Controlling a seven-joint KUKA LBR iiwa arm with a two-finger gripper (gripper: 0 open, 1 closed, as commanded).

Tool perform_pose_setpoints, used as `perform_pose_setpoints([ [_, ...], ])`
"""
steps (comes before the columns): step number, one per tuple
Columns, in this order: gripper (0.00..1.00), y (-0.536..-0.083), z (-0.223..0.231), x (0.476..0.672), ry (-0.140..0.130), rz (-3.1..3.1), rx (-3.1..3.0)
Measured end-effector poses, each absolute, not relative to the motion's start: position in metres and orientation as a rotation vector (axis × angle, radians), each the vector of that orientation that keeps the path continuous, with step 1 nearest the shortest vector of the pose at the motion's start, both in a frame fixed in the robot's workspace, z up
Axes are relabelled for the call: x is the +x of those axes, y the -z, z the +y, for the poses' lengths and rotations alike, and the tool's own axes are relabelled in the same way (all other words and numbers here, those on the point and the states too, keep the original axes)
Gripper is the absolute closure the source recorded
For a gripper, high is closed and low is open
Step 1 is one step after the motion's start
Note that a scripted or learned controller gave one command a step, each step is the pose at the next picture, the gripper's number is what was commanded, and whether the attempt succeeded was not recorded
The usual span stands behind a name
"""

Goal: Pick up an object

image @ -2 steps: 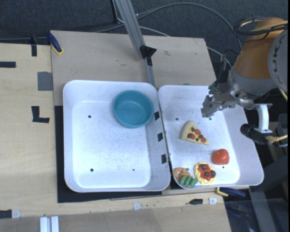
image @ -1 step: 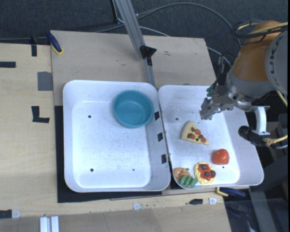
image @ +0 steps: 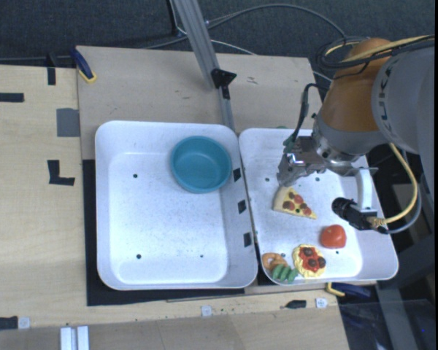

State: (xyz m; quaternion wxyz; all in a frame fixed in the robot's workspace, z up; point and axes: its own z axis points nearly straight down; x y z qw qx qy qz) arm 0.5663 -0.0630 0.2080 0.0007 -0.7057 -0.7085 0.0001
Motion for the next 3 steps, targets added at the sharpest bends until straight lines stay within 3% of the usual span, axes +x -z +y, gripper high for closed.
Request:
perform_pose_setpoints([
  [2,1.0,-0.197,0.037,0.552,0.0,-2.225,-2.215],
  [3,1.0,-0.204,0.085,0.535,0.001,-2.226,-2.215],
])
